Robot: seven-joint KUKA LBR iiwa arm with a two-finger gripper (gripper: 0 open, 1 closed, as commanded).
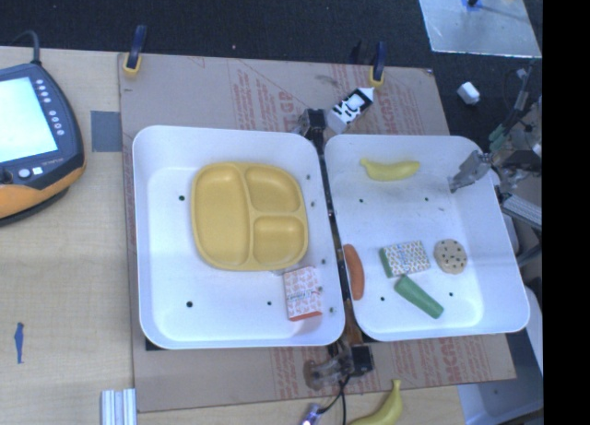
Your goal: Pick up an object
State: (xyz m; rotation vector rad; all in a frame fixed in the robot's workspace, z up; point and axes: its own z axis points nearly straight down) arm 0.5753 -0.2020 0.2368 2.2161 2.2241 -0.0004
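Observation:
The right bin (498, 322) holds a yellow banana (390, 170) near its far edge. Along its left wall lies an orange sausage (354, 272). Toward the front sit a patterned green-edged block (406, 258), a round cookie (450, 255) and a green cucumber (418, 296). In the left bin (157, 312) there is a yellow divided plate (250, 215) with a small red-and-white carton (302, 293) at its front right. My gripper (468, 172) hangs over the right bin's far right edge, to the right of the banana, with nothing seen in it.
A teach pendant (28, 147) lies on the bench at far left. Clamps (135, 53) (377, 62) hold the cardboard at the back. A black-and-white object (351, 107) sits behind the bins' seam. Another banana (383, 407) lies on the cardboard in front of the bins.

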